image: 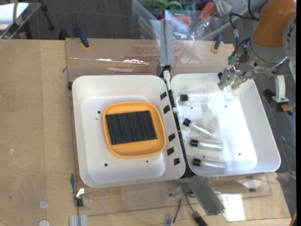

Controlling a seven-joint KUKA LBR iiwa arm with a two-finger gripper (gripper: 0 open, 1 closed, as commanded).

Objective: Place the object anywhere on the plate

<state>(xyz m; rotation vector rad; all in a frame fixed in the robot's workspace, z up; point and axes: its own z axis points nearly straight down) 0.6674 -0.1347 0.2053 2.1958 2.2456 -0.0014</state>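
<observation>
An orange plate (134, 107) lies in the left bin (89, 98), with a dark ridged slab (130, 127) on its middle. Several clear vials with black caps lie in the right bin (263, 140): one near the back (195, 98), one at mid-bin (197, 127), and two toward the front (206, 144) (209, 163). My gripper (229, 82) hangs over the back right part of the right bin, above its floor and right of the rear vial. A faint clear shape (229, 95) shows just below it; I cannot tell what it is.
A black-tabbed divider (170, 121) runs between the two bins. Behind them stands a clear tub of coloured items (188, 4). A metal bar (164, 41) rises at the back centre. Clamps (83, 40) hold the board.
</observation>
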